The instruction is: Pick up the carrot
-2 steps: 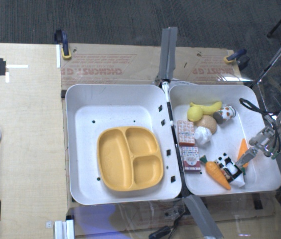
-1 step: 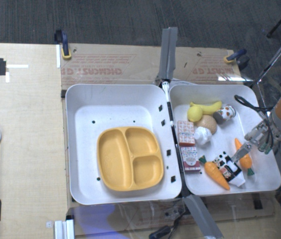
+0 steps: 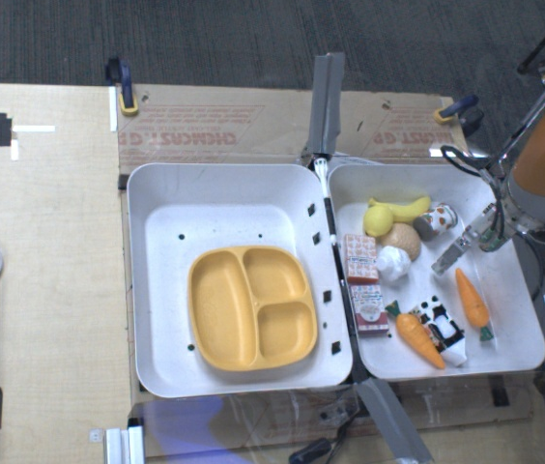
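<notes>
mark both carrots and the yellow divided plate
carrot near the right wall (image 3: 472,301), camera view, middle of its orange body
carrot by the red carton (image 3: 417,337), camera view, middle of its orange body
yellow divided plate (image 3: 216,307), camera view, floor of its long left compartment

Bins (image 3: 147,288): smooth white plastic, slight gloss. Plate (image 3: 251,305), frame centre: matt yellow plastic. Bench top (image 3: 41,288), left: pale wood, matt. Carrot (image 3: 472,300): smooth orange plastic.

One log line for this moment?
arm: over right white bin | gripper: above orange carrot, not holding | second orange carrot: untouched
</notes>
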Tool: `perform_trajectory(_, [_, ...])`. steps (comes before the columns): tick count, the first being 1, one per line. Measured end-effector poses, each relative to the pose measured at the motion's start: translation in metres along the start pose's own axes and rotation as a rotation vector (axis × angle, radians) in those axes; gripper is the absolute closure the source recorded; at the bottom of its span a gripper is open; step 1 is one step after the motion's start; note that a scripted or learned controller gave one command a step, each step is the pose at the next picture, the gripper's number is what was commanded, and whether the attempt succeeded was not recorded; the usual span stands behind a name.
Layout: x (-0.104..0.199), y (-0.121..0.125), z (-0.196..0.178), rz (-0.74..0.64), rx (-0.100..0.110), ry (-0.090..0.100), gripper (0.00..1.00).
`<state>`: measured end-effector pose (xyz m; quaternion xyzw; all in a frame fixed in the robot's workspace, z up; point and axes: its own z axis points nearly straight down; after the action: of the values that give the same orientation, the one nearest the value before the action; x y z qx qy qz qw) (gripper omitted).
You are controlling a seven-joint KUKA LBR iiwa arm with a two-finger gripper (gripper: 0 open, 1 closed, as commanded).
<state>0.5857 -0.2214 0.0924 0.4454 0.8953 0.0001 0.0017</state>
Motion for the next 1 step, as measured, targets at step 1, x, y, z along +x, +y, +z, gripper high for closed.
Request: perform_trajectory(1, [0.0375,-0.0438,0.0005,0.109,0.002,0.003,0.0])
